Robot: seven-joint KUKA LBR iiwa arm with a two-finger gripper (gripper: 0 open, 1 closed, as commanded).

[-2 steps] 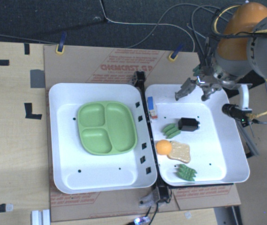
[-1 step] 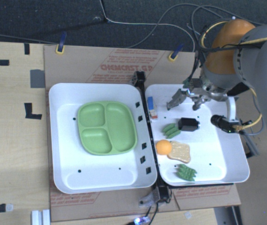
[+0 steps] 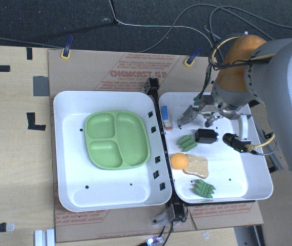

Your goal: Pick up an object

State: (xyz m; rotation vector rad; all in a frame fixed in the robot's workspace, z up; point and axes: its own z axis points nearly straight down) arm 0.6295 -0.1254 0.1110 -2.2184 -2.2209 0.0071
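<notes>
My gripper (image 3: 198, 120) hangs over the back of the right bin (image 3: 256, 181), its two grey fingers (image 3: 186, 118) spread open with nothing between them. Just below it a small black block (image 3: 205, 136) lies on the bin floor. A green pea pod (image 3: 187, 142) rests to the left of that block. Nearer the front sit an orange ball (image 3: 179, 161) and a slice of toast (image 3: 196, 166), touching each other. A leafy green piece (image 3: 203, 189) lies by the front wall. A small blue, white and red item (image 3: 165, 118) lies along the bin's left wall.
The left bin (image 3: 69, 188) holds a green divided plate (image 3: 117, 139). A black divider strip (image 3: 159, 137) runs between the bins. The arm's grey body and orange band (image 3: 241, 50) loom over the right bin's back right corner. Cables trail behind the bench.
</notes>
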